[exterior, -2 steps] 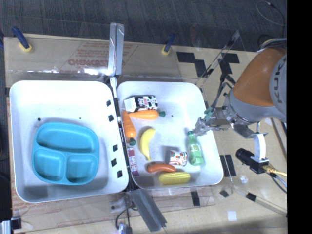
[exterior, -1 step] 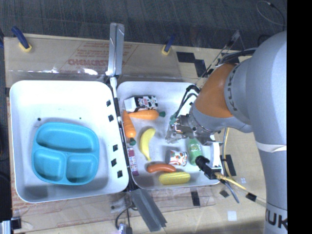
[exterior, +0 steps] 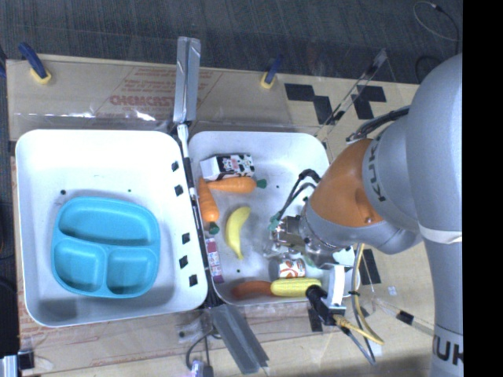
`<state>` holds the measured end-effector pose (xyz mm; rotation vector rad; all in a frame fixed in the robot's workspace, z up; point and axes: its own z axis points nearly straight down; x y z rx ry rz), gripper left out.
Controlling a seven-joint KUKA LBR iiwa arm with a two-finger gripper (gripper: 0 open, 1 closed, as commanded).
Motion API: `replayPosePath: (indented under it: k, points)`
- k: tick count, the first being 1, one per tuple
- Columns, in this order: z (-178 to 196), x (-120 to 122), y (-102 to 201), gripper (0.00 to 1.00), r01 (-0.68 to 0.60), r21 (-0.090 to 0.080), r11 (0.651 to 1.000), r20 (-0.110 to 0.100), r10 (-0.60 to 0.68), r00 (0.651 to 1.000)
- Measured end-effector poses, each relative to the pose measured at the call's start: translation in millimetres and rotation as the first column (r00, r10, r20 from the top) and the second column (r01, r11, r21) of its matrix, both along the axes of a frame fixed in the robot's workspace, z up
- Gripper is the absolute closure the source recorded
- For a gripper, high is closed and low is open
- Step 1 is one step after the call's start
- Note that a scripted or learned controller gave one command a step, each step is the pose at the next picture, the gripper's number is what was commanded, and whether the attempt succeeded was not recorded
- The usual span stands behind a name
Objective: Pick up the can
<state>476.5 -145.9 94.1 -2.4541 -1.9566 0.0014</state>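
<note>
One can (mostly hidden) sits under the gripper; its axis is unclear.

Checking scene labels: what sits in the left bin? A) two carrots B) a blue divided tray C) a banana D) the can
B: the blue divided tray lies alone in the left bin, while the banana, carrots and can are in the right bin.

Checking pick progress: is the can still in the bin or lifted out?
In the bin. The can sits low in the right bin, beside the corn cob, directly under the end effector. Grip: cannot tell.
</note>
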Motion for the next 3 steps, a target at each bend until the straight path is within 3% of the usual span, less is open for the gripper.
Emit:
replayPosePath:
  k: [1, 2, 3]
  points:
    - [9, 68, -30, 0.0, 0.249, -0.001, 0.969, -0.001, -0.249, 0.969]
    - [-3, 1, 27, 0.0, 0.293, 0.0, 0.956, -0.002, -0.293, 0.956]
    - [6, 1, 26, 1.0, 0.292, 0.0, 0.956, -0.004, -0.292, 0.956]
